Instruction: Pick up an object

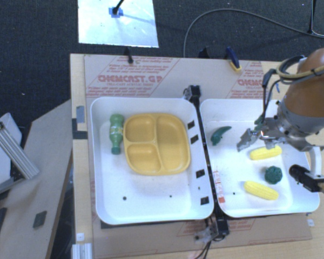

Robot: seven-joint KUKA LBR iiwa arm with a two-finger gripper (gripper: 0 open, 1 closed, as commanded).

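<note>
we can't tell the gripper (249, 140) state; we should centre over the corn cob (265, 153) near the right bin's (227, 109) right edge.

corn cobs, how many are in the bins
2, both in the right bin. One corn cob lies just under the gripper; the other corn cob lies nearer the front edge, below the green broccoli. The arm may hide more.
</note>
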